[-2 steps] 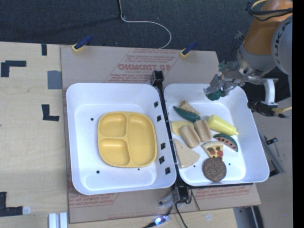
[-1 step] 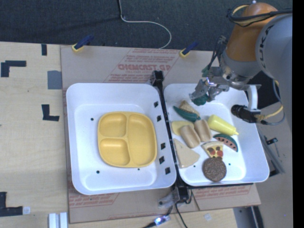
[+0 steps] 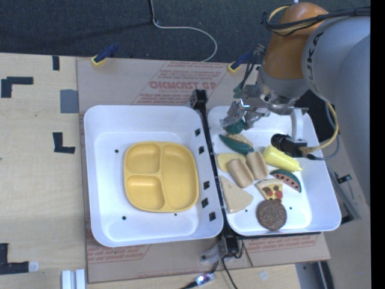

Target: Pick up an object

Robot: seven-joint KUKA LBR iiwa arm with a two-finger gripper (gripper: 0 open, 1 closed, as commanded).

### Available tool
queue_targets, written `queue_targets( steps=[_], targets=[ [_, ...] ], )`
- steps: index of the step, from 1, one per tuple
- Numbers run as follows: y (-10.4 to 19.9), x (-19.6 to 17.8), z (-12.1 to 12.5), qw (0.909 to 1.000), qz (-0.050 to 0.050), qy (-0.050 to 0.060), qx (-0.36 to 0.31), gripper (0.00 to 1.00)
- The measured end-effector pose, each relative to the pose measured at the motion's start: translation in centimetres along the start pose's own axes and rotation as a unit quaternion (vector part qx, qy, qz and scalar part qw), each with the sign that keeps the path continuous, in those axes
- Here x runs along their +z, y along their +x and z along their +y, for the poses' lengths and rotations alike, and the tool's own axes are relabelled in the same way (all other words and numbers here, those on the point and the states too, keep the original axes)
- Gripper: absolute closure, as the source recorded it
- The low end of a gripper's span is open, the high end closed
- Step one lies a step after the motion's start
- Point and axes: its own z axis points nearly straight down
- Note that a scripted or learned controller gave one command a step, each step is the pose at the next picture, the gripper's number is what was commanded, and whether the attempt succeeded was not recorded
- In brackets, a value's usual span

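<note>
Camera view, looking down at a slant. Grey arm (image 3: pixel 337 47) entering from the right, orange band just above the wrist. Below it, a surface (image 3: pixel 36 161) carrying two white bins side by side. Left bin (image 3: pixel 102 221) holding a yellow divided plate (image 3: pixel 161 177), lying flat near the middle. Right bin (image 3: pixel 322 212) crowded with toy food: a green pod (image 3: pixel 236 142) near the top left, two tan buns (image 3: pixel 246 167) below it, a pale wedge (image 3: pixel 234 195) against the divider, a yellow pepper (image 3: pixel 281 159), a melon slice (image 3: pixel 287 179), a pizza slice (image 3: pixel 272 191) and a brown patty (image 3: pixel 272 214) toward the near wall.

Gripper (image 3: pixel 236 120) low over the right bin's far left corner, just above the pod. Something teal-green showing at the tips, possibly part of the gripper itself. Jaws too blurred and cluttered to read: cannot tell whether spread or pressed together, nor whether pinching anything.

Progress, as a judgement: approach done, grasp unconfirmed, lift not yet made. Nothing clearly raised off the bin floor.

Likeliest target the pod, touching or nearly under the tips. Long axis running diagonally, from upper left down to lower right, pointed end toward the buns.
</note>
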Motion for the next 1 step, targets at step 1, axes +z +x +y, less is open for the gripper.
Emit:
queue_targets(
  steps=[1],
  targets=[
    [4.61, -1.68, -1.99, 1.0000, 0.000, 0.000, 0.000, 1.00]
  ],
)
